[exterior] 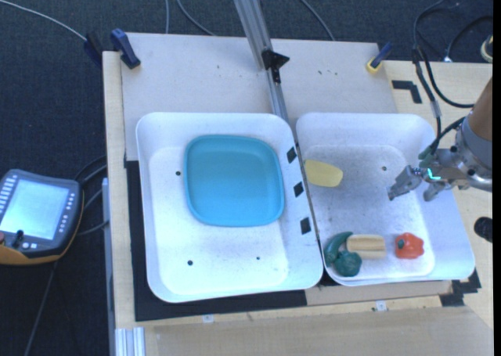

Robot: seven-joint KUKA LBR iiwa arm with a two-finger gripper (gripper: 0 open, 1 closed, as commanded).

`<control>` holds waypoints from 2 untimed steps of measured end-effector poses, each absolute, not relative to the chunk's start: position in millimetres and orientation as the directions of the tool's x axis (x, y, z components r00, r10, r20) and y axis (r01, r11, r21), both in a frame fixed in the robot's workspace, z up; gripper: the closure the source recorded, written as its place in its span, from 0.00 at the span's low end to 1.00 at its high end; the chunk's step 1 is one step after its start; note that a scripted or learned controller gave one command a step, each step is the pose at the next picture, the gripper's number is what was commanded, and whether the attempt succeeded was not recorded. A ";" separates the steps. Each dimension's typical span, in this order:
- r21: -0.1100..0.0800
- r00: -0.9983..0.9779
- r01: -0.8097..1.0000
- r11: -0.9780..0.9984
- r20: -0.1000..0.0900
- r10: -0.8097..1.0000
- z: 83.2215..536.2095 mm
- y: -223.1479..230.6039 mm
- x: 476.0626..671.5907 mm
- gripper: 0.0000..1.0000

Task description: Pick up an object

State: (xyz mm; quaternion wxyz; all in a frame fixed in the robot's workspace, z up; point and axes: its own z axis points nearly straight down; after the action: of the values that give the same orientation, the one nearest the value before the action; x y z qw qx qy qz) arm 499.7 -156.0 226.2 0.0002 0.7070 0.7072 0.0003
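Observation:
My gripper (pixel 415 188) hangs over the right side of the right bin (pixel 438 131), its two fingers spread apart and nothing between them. A yellow piece (pixel 323 173) lies at the bin's left side, well left of the gripper. Along the bin's front edge sit a green pepper-shaped toy (pixel 343 254), a tan block (pixel 366 246) touching it, and a red tomato-like toy (pixel 408 246), which lies just below the gripper in the view.
The left bin (pixel 156 190) holds a blue square plate (pixel 234 180). A metal pole (pixel 254 18) slants down between the bins. A pendant with a screen (pixel 35 213) rests off the bench at left.

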 end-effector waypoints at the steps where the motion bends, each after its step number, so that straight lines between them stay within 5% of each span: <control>1: 0.001 0.000 1.000 0.000 0.000 1.000 226.1 -156.0 499.7 0.00; 2: -0.004 0.000 1.000 0.000 0.001 1.000 165.7 -161.9 500.4 0.00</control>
State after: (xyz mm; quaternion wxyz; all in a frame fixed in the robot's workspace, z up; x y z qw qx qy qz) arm 500.4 -161.9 165.7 -0.0019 0.7072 0.7070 -0.0012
